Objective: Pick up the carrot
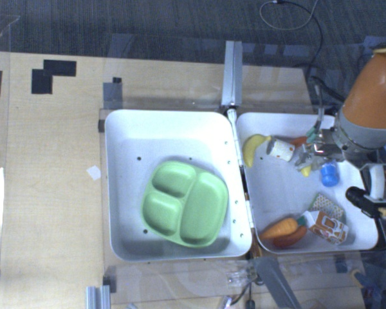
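From my remote station I see the orange carrot with green top (284, 228) lying at the near edge of the right white bin (270, 192), resting against a dark red rounded item (291, 238). The metal two-finger gripper (313, 148) hangs over the bin's far part, well apart from the carrot, beside a yellow banana (253, 148). I cannot tell its opening. The left white bin (122, 172) holds a green divided plastic plate (184, 203).
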`<state>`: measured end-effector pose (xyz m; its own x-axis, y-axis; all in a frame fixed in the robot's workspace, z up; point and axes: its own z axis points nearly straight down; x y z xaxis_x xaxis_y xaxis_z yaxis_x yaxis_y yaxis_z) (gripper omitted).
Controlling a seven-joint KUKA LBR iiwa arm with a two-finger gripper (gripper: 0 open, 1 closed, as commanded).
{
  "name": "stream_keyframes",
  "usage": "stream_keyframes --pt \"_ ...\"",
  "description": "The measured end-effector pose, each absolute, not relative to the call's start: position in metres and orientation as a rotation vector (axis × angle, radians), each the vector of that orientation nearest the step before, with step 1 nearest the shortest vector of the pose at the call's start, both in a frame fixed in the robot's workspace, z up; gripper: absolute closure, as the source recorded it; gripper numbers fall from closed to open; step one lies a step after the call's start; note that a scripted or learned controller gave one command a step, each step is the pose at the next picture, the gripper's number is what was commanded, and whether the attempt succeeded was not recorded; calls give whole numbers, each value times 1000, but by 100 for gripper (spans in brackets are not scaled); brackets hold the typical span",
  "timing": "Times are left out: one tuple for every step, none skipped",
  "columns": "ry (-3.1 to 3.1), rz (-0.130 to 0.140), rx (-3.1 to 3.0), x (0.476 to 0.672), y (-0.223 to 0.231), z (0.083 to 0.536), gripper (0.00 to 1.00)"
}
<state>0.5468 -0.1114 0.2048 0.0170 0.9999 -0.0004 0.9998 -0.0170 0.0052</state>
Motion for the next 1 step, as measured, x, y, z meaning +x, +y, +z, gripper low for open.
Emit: stream_keyframes --pt "2109 4 2326 487 -67 204 100"
